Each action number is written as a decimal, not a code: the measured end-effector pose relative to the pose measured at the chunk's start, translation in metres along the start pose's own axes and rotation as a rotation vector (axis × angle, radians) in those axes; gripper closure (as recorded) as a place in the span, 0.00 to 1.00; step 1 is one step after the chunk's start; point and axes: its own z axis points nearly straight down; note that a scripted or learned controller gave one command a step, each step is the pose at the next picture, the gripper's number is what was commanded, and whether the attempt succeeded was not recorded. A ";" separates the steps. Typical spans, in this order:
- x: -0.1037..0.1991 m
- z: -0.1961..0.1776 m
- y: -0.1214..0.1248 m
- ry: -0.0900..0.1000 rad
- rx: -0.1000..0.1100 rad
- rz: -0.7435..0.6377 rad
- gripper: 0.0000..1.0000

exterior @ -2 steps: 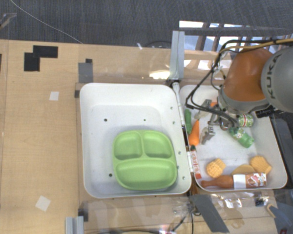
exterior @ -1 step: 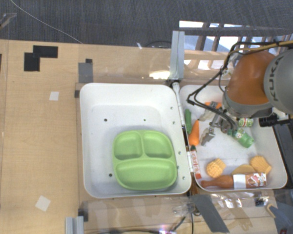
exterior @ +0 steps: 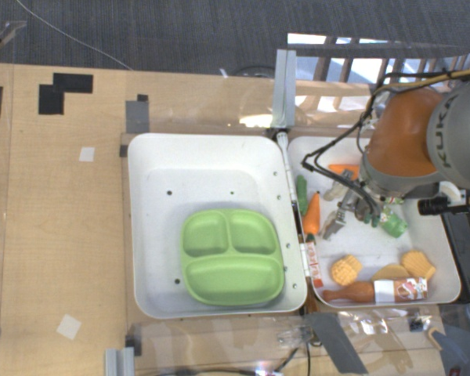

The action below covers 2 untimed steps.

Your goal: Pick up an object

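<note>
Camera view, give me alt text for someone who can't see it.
A grey and orange arm reaches from the right, its end effector low over the right bin, which holds toy food: a carrot, a waffle and a bottle. The left bin holds a green divided plate.

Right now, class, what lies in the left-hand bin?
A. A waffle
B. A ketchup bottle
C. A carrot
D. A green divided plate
D: the green divided plate lies in the left bin, while the carrot, waffle and ketchup bottle are all in the right bin.
</note>
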 end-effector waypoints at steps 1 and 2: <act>-0.073 0.003 0.023 0.010 0.004 -0.080 0.00; -0.055 0.002 0.025 0.003 0.007 -0.024 0.00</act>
